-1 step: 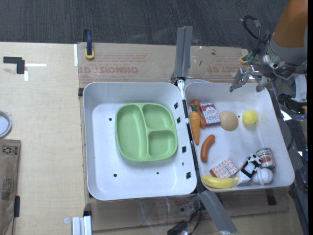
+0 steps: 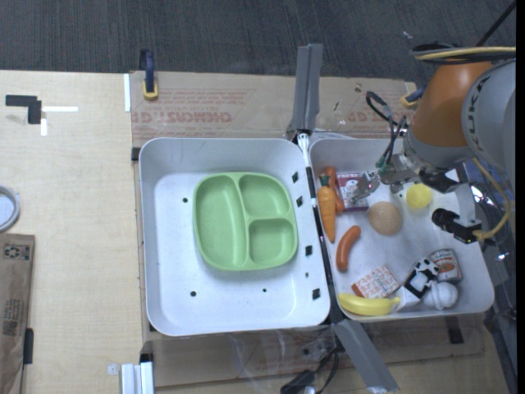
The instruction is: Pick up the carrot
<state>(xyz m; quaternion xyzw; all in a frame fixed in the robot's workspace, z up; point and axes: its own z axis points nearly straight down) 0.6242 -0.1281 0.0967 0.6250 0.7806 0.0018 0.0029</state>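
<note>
The carrot (image 2: 327, 212) is orange with a green top and lies lengthwise along the left wall of the right bin (image 2: 476, 298). My gripper (image 2: 382, 177) hangs over the bin's back half, to the right of the carrot and apart from it. It is just beside a red and white packet (image 2: 353, 190). Nothing shows between the fingers.
A red sausage (image 2: 347, 246) lies just right of the carrot's lower end. A tan ball (image 2: 385, 218), a lemon (image 2: 419, 196), a banana (image 2: 369, 304), a small red box (image 2: 376, 282) and a can (image 2: 444, 263) share the bin. The left bin (image 2: 164, 302) holds a green divided plate (image 2: 244, 220).
</note>
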